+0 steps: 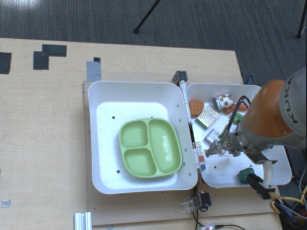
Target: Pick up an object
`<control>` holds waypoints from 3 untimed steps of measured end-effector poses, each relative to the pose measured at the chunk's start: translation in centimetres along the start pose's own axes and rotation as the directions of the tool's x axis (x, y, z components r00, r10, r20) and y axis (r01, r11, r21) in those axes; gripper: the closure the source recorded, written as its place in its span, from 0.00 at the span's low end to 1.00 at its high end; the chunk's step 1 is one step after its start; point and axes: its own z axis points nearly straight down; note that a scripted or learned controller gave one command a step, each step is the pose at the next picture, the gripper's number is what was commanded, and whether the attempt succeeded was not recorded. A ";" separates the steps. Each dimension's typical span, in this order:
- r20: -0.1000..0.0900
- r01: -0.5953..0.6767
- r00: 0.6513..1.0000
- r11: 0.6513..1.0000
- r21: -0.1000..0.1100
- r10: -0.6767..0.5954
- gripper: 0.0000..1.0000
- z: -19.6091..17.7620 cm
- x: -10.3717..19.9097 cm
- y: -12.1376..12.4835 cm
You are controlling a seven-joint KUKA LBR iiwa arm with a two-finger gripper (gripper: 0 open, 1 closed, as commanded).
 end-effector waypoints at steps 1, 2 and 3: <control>0.002 -0.004 1.000 1.000 -0.004 0.004 0.00 2.5 -0.5 0.1; 0.001 -0.003 1.000 1.000 -0.001 0.003 0.00 -3.7 -2.2 0.0; 0.005 -0.004 1.000 1.000 -0.005 0.004 0.00 2.5 -0.4 0.1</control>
